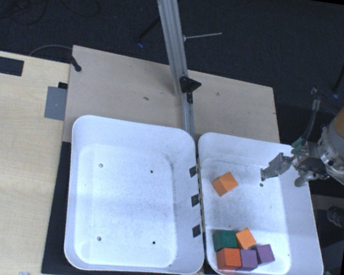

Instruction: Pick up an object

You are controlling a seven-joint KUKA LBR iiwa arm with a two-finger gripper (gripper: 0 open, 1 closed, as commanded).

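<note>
In the right-hand shallow white plastic bin (289, 214), a lone orange cube (225, 183) lies tilted near the middle of the floor, to the left of and a little below the grey two-finger gripper (286, 171), which hangs over the bin's upper right part, apart from the cube. Its fingers stand spread, one tip toward the bin's middle and the other near the right rim, with nothing between them. Near the bin's front edge sits a tight cluster of five small blocks: a dark green cube (225, 240), a second, paler orange cube (246, 238), a red-orange cube (228, 258) and two purple cubes (264, 253) (248, 260), all touching or just beside one another, well apart from the gripper. The left-hand white bin (92, 153) adjoins the right one, joined by three black clips (195, 199) along the shared edge. Both bins rest on a pale wooden bench (4, 172); a slanted aluminium rail (174, 43) rises behind them against a dark floor strewn with cables.
</note>
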